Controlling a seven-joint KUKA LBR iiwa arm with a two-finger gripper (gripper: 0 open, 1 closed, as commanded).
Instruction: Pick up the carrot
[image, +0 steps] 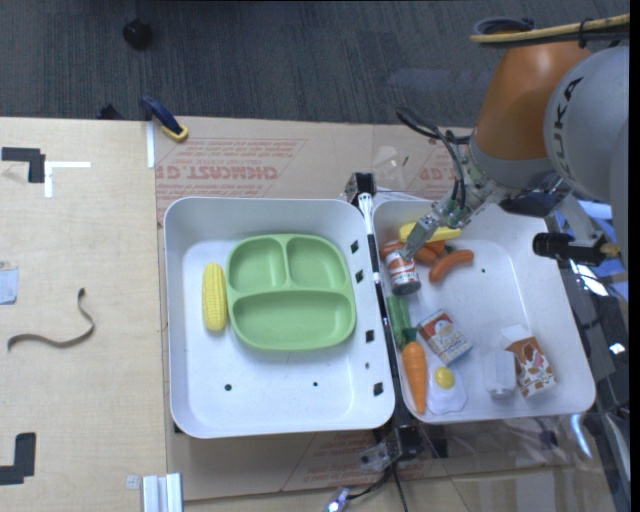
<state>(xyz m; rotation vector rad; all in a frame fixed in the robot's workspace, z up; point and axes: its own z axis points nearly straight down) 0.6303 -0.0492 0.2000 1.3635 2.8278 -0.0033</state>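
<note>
Since the carrot (414, 374) lies lengthwise against the right bin's (560, 330) left wall near the front corner, just beside a fried egg (446, 388), it looks light, stiff and smooth; mid-body, pinched across its width, seems the best hold. Whether the gripper (424, 234), hanging over the bin's back, is spread I cannot tell.
</note>
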